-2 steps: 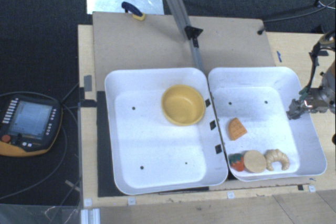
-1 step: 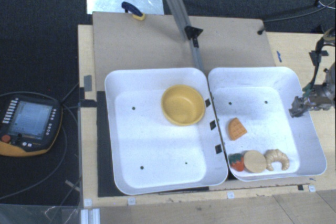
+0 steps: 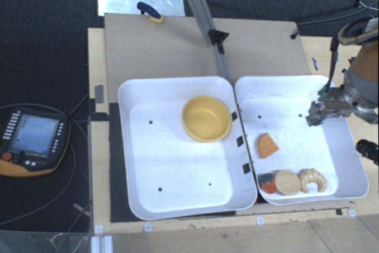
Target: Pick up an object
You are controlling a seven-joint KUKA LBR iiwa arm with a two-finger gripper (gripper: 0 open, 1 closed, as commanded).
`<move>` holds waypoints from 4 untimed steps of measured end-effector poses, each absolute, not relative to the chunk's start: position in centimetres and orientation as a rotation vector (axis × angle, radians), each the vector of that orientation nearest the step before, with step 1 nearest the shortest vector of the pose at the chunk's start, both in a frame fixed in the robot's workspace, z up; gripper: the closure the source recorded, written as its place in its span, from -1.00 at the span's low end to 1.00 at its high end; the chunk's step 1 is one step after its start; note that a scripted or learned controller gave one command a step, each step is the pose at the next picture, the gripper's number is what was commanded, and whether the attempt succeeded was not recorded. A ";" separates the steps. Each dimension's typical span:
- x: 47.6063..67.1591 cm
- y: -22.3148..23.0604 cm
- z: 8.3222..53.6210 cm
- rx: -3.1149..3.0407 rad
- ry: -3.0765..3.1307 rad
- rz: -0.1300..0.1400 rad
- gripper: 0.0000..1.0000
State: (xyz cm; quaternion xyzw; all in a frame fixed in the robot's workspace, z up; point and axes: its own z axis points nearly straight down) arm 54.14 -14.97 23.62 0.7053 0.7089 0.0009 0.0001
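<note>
Arm hangs over the right bin, its pick not yet made

Nearest the camera, a croissant [image 3: 312,179], a pale round biscuit [image 3: 287,182] and a red-and-green piece [image 3: 267,182] sit bunched along the near wall of the right bin [image 3: 349,145], likely where they slid; the croissant's long axis runs left to right, its tips curling nearward. Just beyond lies an orange wedge [image 3: 267,145], its narrow end pointing far. Farther right, the gripper [image 3: 315,115] hovers above bare bin floor with nothing in it; how far it is open cannot be told. A yellow bowl [image 3: 206,118] sits upright at the far side of the left bin [image 3: 136,145].
</note>
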 end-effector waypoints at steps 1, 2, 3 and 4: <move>55.5 -10.0 23.0 2.216 2.227 0.002 1.00; 55.8 -4.6 22.0 2.216 2.228 0.001 1.00; 56.6 0.6 23.2 2.215 2.227 0.003 1.00; 57.7 6.1 23.6 2.215 2.228 0.003 1.00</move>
